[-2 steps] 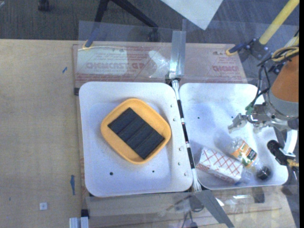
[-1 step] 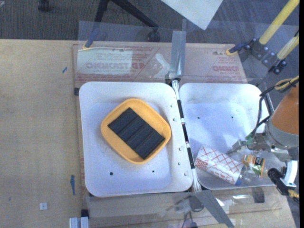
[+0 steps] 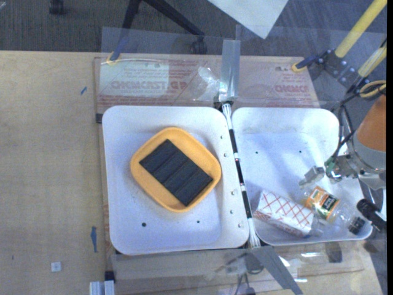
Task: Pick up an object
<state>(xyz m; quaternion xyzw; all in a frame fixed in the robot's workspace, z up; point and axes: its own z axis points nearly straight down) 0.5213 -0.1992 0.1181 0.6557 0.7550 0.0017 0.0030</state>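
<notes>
The arm comes in from the right, and its gripper (image 3: 320, 173) hangs over the right bin (image 3: 276, 128), near that bin's right wall. One metal finger (image 3: 311, 175) is visible, pointing to the left, but I cannot tell if the jaws are released or clenched, and nothing shows between them. Just near of the gripper, in the near right corner of this bin, lies a small orange and green box (image 3: 323, 203), and to its left a white box with red check pattern (image 3: 281, 212) rests tilted against the near wall. The two are very close, maybe touching; I cannot say for sure. In the left bin (image 3: 123, 226) an orange tray with a dark ribbed pad (image 3: 175, 168) lies flat in the middle, well apart from the arm. I judge that the step in hand is the approach, and that the small orange and green box is the most likely target. To do it well, the gripper should come straight down over the middle of this box and close across its narrow side. The wall and the checked box leave little room for the fingers, so a careful descent is better. After closing, the lift should be slow and vertical, because a corner grasp slips easily.
</notes>
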